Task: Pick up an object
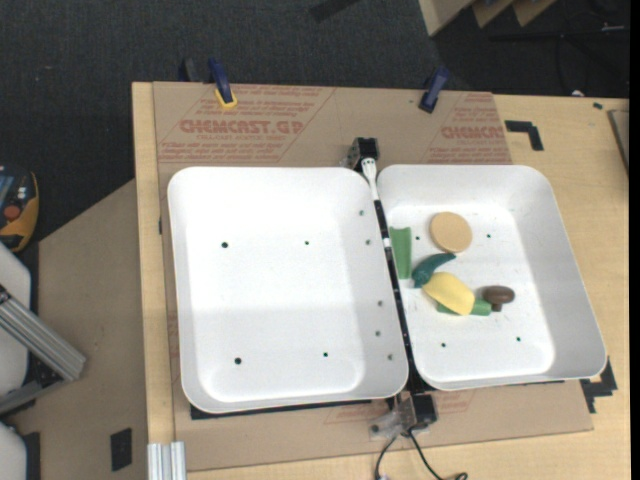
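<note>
Yellow obj [449,293] in rt bin [530,218] (touching dark-green piece [432,265]), brown obj [497,294] near

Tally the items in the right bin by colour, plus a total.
Tan: 1, the round disc
Yellow: 1, the yellow piece
Green: 3, the light green strip, the dark green curved piece, the small green piece
Brown: 1, the small brown piece
Total: 6, all in the right bin
</note>
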### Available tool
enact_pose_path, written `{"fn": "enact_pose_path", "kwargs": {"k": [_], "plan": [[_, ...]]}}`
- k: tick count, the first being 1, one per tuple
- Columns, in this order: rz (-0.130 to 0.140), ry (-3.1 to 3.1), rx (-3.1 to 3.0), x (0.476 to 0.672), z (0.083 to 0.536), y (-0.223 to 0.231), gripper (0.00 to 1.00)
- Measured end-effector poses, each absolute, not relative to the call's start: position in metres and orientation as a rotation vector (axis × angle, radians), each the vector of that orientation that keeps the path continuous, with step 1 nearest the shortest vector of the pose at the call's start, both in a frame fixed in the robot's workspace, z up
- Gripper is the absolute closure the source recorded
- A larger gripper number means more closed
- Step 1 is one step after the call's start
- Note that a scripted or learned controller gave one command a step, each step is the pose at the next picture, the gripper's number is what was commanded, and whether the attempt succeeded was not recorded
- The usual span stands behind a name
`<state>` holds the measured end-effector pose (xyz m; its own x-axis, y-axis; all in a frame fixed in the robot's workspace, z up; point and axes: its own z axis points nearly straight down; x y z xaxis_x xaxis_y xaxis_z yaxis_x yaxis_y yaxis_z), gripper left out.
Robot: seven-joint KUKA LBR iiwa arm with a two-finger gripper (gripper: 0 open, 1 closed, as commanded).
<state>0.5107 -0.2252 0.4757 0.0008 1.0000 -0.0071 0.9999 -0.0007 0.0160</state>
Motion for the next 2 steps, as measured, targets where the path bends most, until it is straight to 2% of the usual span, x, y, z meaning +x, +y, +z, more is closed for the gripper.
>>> {"fn": "enact_pose_path", "kwargs": {"k": [1,2], "plan": [[0.002,2.217,2.214,0.513,0.478,-0.224,1.00],[0.008,2.223,2.206,0.567,0.530,-0.165,1.00]]}}
